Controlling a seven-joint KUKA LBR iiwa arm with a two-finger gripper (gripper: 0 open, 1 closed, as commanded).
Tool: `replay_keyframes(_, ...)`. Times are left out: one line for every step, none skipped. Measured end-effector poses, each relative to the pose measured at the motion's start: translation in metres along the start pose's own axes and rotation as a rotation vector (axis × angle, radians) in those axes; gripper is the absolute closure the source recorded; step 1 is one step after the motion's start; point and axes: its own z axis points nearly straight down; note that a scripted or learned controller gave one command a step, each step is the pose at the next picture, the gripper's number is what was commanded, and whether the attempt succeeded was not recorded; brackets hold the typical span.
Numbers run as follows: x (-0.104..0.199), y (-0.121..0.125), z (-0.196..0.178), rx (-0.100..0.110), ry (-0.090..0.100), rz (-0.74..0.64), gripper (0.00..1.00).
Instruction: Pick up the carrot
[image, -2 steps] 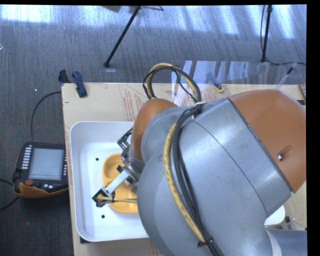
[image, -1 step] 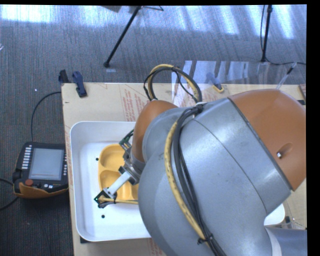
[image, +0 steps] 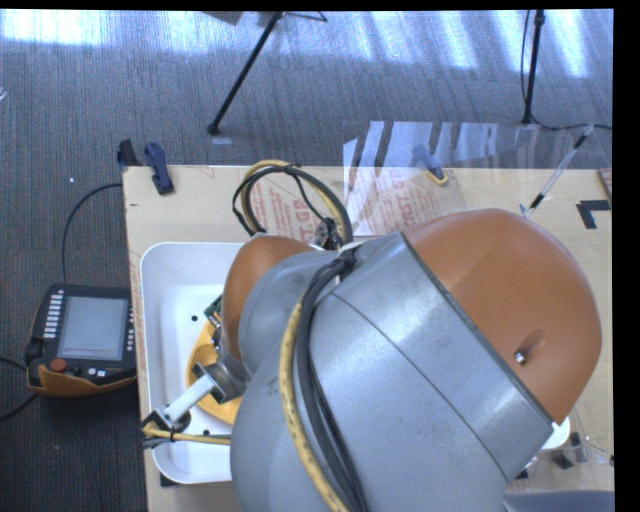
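My grey arm (image: 400, 380) with its orange band (image: 500, 290) looms close to the camera and covers most of both bins. It reaches down into the left white bin (image: 160, 300). My gripper (image: 214, 318) sits low in that bin, mostly hidden under the wrist. An orange-yellow thing (image: 204, 368) lies on the bin floor right beside the gripper, partly covered by the arm; I cannot tell whether it is the carrot. A white cylinder part (image: 188, 404) and a yellow cable (image: 185, 437) of the arm cross the bin's front corner.
A teach pendant (image: 85, 335) lies on the carpet left of the bench. Looped black and yellow cables (image: 285, 195) rest on the bench behind the left bin. A blue clamp (image: 157, 166) grips the bench's back left corner. Tripod legs (image: 245, 70) stand on the floor behind.
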Motion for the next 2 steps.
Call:
replay_keyframes(-0.003, -0.002, -0.007, 0.010, -0.018, -0.004, 1.00)
replay_keyframes(-0.006, -0.017, -0.082, 0.013, -0.022, 0.203, 1.00)
